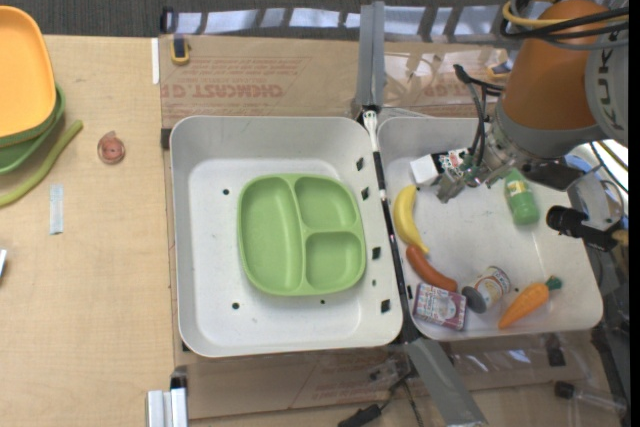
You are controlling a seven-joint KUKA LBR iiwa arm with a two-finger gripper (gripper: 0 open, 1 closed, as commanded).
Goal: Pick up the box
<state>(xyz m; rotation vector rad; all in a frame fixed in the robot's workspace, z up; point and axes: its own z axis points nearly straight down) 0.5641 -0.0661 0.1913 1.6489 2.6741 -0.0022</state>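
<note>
The tool [452,187], its state impossible to tell, hovers by the right bin's [590,310] far edge, so reaching the box [440,306] at the near-left corner comes next.

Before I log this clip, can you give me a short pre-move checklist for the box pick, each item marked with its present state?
1. Box located: ok. The box lies at the front of the right bin.
2. End effector over the box: not ok. The end effector sits near the bin's back, well away from it.
3. Space around the box: not ok. The red pepper and small can lie close beside it.
4. Box held: not ok. It rests on the bin floor.
5. Finger opening: cannot tell.
6. Path to the box: cannot tell. The banana lies between, to one side.
</note>
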